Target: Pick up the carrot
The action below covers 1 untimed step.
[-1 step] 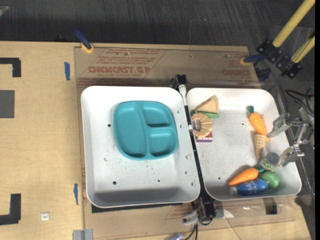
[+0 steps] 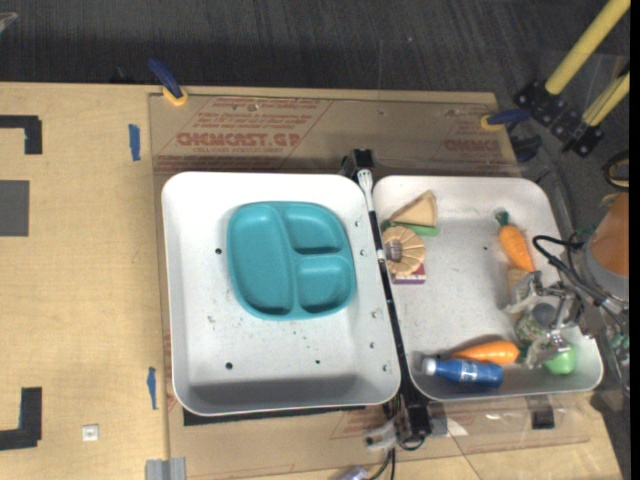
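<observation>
You are seeing carrot [image 2: 515, 247] lying far-right in right bin [image 2: 455, 190], long axis near-far, green top pointing far; gripper [image 2: 540, 313] hovering nearby, grasp state impossible to tell.

Illumination is even, diffuse and moderately bright, apparently from overhead. The two white bins [image 2: 185, 268] render bright without clipping; mild glare appears along their rims. Shadows are soft and short, most visible beneath the front rim of the left bin. The dark floor [image 2: 300, 28] at the top is underexposed. Focus is acceptable overall; fine detail at the right edge around the arm [image 2: 610, 248] is soft and cluttered.
</observation>
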Each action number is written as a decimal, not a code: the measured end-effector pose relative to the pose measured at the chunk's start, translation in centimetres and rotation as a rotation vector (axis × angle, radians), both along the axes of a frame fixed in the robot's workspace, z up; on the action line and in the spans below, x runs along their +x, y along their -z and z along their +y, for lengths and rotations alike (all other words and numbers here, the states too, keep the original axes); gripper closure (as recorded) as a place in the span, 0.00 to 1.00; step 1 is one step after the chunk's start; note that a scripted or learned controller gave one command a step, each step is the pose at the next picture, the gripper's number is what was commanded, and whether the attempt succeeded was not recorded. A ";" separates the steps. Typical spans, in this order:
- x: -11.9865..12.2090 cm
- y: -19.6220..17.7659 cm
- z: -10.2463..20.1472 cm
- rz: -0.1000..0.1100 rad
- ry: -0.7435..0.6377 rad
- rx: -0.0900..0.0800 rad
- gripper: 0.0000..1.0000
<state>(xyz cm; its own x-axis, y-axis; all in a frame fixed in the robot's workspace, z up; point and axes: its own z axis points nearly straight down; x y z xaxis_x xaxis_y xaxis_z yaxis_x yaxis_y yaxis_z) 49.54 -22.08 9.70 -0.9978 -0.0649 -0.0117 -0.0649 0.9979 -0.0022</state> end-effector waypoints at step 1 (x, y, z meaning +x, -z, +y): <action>7.4 0.8 -0.1 -0.001 0.109 0.002 0.00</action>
<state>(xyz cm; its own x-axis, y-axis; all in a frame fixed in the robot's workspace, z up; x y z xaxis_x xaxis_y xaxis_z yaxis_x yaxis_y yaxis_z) 56.97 -22.14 8.88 -0.9989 0.0441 -0.0131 0.0442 0.9990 0.0000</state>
